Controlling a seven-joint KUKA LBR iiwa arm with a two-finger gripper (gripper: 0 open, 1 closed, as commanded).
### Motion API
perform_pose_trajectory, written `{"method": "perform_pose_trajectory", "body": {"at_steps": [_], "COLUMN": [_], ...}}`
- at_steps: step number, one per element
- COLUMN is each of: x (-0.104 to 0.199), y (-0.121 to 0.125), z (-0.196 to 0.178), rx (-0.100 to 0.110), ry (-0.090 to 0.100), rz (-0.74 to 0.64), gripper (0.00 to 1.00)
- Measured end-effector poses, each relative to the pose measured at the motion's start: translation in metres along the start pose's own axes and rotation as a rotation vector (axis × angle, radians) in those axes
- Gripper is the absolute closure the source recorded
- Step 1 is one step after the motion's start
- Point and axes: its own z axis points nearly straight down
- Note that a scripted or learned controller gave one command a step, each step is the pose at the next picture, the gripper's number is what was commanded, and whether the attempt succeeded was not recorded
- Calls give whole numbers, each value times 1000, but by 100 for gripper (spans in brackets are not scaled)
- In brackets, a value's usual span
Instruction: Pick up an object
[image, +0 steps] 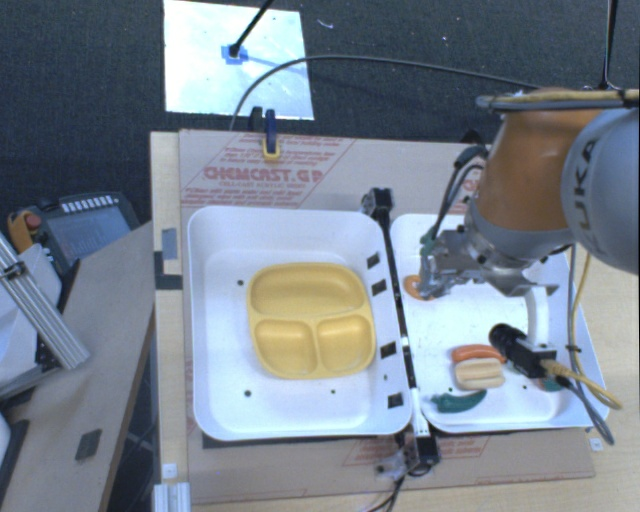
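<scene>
We position the tool low in the right bin, over an orange piece, presumably for grasping; its opening cannot be determined.

A: Light falls even and fairly bright; both white bins nearly wash out.

B: Any glare?

A: A metal sheet up top glints pale blue. Soft shadow lies under the arm.

B: Sharpness?

A: Mildly soft and grainy throughout, small toys smeared.
</scene>
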Motion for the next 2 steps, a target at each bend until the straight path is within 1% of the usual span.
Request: {"method": "perform_pose_trajectory", "body": {"at_steps": [1, 2], "x": [49, 91], "y": [-12, -28], "z": [2, 12], "rx": [0, 1], "ry": [1, 1], "rz": [-2, -1], "gripper": [100, 100]}}
